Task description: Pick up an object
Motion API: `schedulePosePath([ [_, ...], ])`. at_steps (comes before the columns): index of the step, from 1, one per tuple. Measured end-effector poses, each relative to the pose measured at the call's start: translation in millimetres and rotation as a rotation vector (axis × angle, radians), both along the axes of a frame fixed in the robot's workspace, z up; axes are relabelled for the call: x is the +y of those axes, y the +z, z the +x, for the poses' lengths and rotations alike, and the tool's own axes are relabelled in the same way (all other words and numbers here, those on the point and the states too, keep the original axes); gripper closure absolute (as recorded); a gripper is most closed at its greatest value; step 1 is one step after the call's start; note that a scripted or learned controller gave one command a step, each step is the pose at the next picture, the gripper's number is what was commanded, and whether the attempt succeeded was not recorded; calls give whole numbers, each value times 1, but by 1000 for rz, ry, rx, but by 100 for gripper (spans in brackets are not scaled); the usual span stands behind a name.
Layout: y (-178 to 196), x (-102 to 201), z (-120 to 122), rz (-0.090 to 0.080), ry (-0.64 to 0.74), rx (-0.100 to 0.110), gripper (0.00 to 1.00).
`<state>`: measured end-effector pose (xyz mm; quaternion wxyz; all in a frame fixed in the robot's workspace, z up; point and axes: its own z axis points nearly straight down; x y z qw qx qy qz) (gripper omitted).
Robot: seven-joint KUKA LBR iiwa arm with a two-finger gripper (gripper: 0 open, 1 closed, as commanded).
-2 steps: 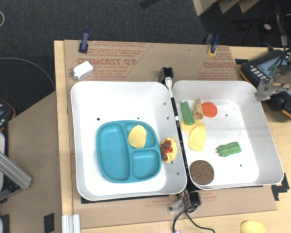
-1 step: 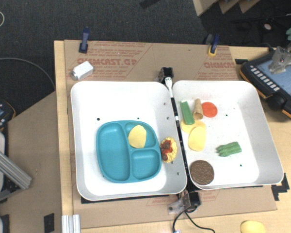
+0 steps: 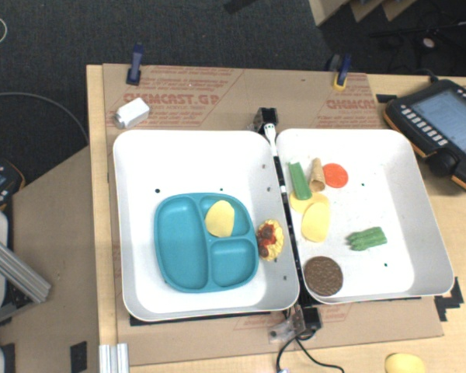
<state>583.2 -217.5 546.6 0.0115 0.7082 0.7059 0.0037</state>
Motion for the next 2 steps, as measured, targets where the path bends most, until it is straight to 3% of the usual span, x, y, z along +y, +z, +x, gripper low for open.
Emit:
schedulePosePath([
  [1, -121, -6, -36, 14, 0, 33, 100],
  [2, -184, -6, -60, 13, 2, 28, 100],
])
